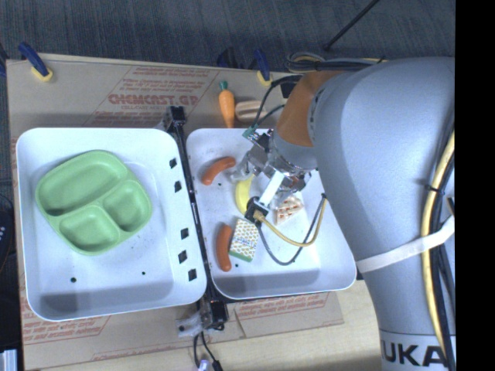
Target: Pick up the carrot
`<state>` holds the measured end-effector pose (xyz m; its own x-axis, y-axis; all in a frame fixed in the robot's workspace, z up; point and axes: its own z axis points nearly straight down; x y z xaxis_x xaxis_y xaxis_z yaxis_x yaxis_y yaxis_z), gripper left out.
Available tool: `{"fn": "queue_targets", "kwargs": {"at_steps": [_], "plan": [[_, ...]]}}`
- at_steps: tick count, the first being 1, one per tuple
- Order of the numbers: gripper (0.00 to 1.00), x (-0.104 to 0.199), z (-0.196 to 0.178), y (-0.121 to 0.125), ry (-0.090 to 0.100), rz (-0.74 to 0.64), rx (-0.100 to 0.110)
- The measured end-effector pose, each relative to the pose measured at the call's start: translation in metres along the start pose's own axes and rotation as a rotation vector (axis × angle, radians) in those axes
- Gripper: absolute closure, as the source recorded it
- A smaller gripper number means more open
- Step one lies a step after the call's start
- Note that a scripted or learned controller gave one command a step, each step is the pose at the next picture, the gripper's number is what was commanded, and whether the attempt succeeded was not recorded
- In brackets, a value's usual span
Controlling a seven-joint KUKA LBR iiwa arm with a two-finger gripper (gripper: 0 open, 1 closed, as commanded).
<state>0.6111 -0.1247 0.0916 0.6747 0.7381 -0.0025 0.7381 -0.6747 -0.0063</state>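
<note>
Carrot [225, 107] on cardboard [147, 91] outside right bin [329, 273]; fingers [253, 163] over bin (cannot tell state).

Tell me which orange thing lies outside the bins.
The carrot, green-topped, on the cardboard above the right bin; the upper orange piece and the lower orange piece lie inside it.

Orange carrot [226, 109], green-topped; pale green tray [77, 185]; white bins [46, 296]; grey arm [387, 130]

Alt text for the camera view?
The grey arm's gripper hangs over the right white bin, while the orange carrot with a green top lies outside it on cardboard. The left white bin holds a green divided plate.
</note>
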Motion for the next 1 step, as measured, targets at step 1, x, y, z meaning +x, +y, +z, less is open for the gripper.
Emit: {"fn": "queue_targets", "kwargs": {"at_steps": [1], "plan": [[0.0, 0.0303, 0.0001, -0.0026, 0.002, 0.312, -0.001]]}}
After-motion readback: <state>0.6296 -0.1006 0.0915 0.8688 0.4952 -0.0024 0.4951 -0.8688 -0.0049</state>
